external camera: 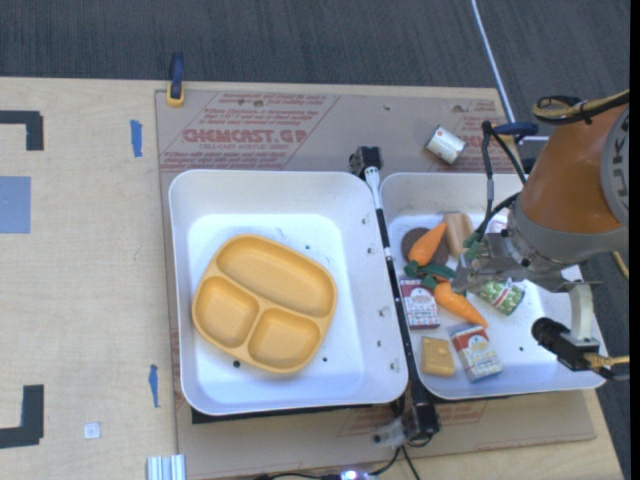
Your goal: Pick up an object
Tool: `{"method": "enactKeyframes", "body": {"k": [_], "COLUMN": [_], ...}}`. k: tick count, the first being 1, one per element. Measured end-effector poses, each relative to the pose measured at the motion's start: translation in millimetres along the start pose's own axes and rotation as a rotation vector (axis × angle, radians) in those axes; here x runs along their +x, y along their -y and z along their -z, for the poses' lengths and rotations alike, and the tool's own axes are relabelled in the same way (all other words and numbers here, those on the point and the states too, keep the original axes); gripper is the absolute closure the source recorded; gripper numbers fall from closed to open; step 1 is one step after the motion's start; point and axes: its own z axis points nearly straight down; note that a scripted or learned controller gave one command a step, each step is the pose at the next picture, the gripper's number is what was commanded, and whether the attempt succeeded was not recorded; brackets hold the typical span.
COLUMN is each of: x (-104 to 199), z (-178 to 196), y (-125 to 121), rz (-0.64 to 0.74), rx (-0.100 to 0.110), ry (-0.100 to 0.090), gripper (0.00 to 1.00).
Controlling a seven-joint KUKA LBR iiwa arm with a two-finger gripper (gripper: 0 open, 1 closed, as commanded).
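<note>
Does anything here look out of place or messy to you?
One thing: a small white cylinder lies on the board behind the right bin, outside both bins. Inside that bin the toy food is jumbled, with carrots lying at angles. The yellow divided plate sits neatly in the left bin.

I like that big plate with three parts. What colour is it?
The plate is yellow-orange, in the camera view.
</note>
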Motion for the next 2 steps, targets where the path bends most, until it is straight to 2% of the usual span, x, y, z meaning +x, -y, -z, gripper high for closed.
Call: {"method": "enactKeyframes", "body": {"k": [1,2], "x": [-0.5,-0.5], "z": [10.3,10.2], "y": [-1.7,-1.5], "rz": [0.001,0.001], "rx": [-0.004,-0.004], "ry": [0.002,0.002], "gripper": [1.00,0.00]}}
